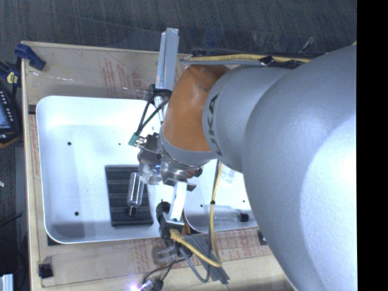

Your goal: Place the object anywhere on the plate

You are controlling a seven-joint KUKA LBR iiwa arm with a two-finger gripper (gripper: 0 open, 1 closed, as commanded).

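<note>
The gripper (134, 194) hangs over a dark ridged plate (121, 206) in the left bin (66, 162), its own bulk hiding whether it is spread or pinched. A clear tube with a dark cap (227, 216) lies in the right bin (200, 226), mostly hidden by the arm (291, 162), whose lettering is cut off.

The grey arm (291, 162) reaches in from the right and bulks large across the view, its orange band (188, 117) sitting just above the wrist. The wrist points down and left, and the gripper (134, 193) hangs low beneath it, angled downward.
</note>
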